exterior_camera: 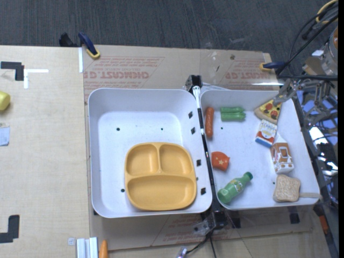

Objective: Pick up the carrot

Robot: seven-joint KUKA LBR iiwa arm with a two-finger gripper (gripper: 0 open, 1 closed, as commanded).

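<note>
two white bins are sitting side by side on the bench. the left bin (102,144) is holding a yellow divided plate (160,176) toward its near side. the right bin (303,160) is holding the rest of the items.

the carrot (209,122) is lying lengthwise in the right bin, just beside the wall that the two bins share, toward the far end. a green pepper (233,113) is lying just beside it, further from the shared wall. a red-orange piece (220,160), possibly a tomato or strawberry, is resting nearer the camera along the same wall. a green bottle (234,187) is lying tilted near the front of the bin. a slice of toast (286,188) is sitting in the near right corner. two small cartons (266,133) (282,157) are lying along the right side, and a pizza slice (268,110) is resting at the far right corner.

a yellow object (3,101) is sitting at the left edge of the bench, well apart from both bins.

the gripper's state: cannot tell. nothing is touching the carrot.
</note>
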